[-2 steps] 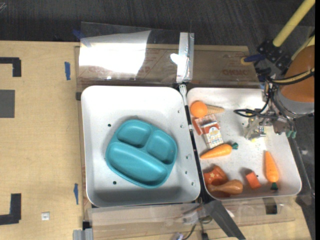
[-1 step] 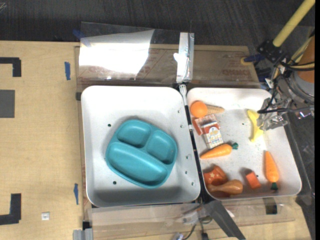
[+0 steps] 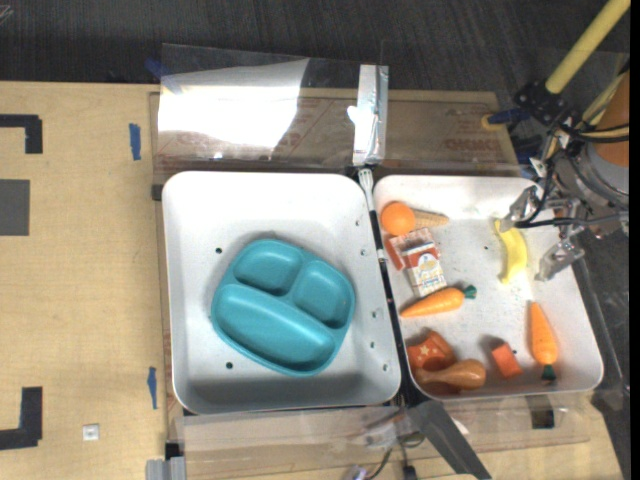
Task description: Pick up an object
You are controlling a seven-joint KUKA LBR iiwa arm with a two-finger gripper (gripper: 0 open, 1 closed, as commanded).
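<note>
Metallic grey tool (image 3: 545, 236); black cables; orange band.

One fixed camera, mounted above the bench (image 3: 70, 268), angled down at a slant; both bins (image 3: 270, 193) are framed whole, at middling range, floor seen beyond the far edge.

I'm seeing the arm reaching in from the right edge, its orange band showing above the wrist, and the gripper (image 3: 541, 233) hanging low with metal fingers (image 3: 556, 259) pointing down-left.
</note>
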